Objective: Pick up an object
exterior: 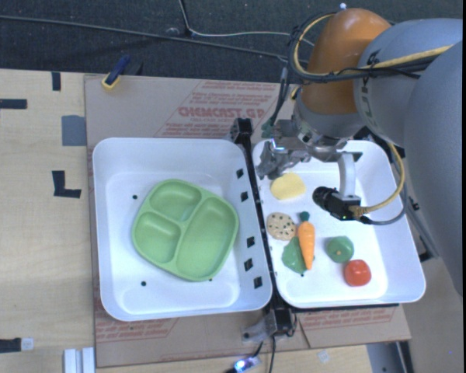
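Observation:
The right bin (396, 286) holds several toy foods: a yellow piece (288, 186), a round cookie (280, 225), an orange carrot (305, 240) lying over a green leafy piece (292, 256), a green pepper (339, 249) and a red tomato (358, 273). My gripper (278, 158) hangs over the bin's back left corner, just above and behind the yellow piece. Nothing shows between its fingers.
The left bin (113, 286) holds a green divided plate (186, 229). A black divider rail (252, 216) runs between the bins. The arm's grey body (427, 99) and a black cable fitting (334, 202) lie over the right bin's back half.

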Robot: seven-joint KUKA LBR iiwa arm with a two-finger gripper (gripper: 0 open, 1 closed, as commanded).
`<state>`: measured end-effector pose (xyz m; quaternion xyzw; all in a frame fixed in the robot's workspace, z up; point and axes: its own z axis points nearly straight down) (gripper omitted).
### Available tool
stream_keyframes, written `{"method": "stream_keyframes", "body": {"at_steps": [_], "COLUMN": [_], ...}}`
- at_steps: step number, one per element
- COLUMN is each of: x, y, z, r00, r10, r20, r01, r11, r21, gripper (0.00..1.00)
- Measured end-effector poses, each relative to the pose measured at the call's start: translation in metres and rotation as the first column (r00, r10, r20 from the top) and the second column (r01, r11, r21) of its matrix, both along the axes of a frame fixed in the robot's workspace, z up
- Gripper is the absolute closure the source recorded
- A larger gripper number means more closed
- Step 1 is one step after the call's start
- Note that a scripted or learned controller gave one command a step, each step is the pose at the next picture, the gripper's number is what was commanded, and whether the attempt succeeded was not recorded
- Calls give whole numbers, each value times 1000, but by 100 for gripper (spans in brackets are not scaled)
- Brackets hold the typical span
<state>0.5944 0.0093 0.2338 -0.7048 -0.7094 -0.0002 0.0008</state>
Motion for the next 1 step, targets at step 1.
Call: {"method": "stream_keyframes", "body": {"at_steps": [1], "x": [-2], "y": [56], "z": [-13], "r00": [1000], "r10": [0], "r20": [-3], "r01": [0], "r11": [1000], "r21": [-1], "gripper": [100]}}
